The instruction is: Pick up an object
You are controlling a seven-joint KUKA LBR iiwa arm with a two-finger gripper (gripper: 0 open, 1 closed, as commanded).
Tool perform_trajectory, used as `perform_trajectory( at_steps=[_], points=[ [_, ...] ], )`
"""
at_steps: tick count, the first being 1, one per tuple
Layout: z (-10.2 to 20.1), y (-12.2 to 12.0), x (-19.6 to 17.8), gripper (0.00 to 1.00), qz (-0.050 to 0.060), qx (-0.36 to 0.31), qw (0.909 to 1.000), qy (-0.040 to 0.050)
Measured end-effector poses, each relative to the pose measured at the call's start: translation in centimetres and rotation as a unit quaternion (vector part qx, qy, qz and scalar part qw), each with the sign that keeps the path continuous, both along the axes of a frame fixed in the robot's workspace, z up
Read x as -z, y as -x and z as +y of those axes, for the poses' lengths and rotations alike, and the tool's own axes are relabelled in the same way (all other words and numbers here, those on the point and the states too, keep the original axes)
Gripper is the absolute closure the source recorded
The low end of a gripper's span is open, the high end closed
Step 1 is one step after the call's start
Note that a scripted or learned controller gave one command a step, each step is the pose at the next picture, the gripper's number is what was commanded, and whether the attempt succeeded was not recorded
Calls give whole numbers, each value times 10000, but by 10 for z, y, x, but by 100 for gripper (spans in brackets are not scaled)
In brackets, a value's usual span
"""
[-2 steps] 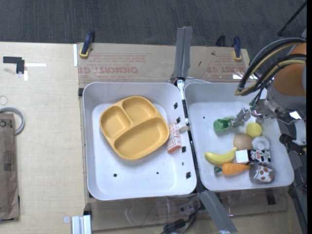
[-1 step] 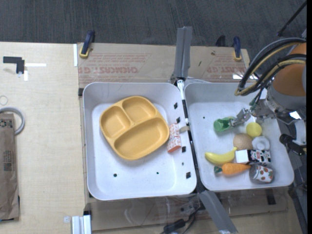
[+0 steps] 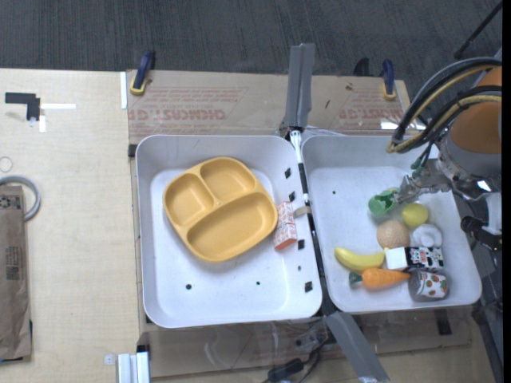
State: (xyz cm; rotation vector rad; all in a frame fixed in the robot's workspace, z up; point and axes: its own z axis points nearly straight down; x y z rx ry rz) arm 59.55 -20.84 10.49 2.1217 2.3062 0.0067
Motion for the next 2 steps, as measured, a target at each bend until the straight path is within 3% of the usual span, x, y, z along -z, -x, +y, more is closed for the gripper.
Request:
perform_trajectory(
  at_steps=[1, 2],
  points=[
    [-1, 0, -9, 100, -7, 7, 10000, 6],
    [-1, 0, -9, 0, -6, 6, 10000, 6]
  ],
)
